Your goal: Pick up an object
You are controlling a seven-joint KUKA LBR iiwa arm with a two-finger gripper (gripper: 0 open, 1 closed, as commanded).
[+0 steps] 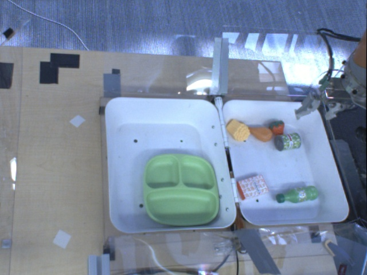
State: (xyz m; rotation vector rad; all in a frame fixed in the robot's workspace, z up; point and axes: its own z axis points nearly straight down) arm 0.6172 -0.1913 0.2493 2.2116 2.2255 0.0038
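The right bin (327,171) holds several small items. A yellow lump (238,130), an orange piece (261,134) and a small red and green item (277,126) lie together near its back left. A green can (288,141) lies just right of them. A red and white box (253,186) and a green bottle (297,195) lie near the front. My gripper (314,103) hangs over the bin's back right corner, apart from all the items and with nothing in it.
The left bin (132,125) holds a green divided plate (180,189) at its front. A raised divider (225,153) separates the bins. Clear panels stand behind them, and cables hang by the arm at the right.
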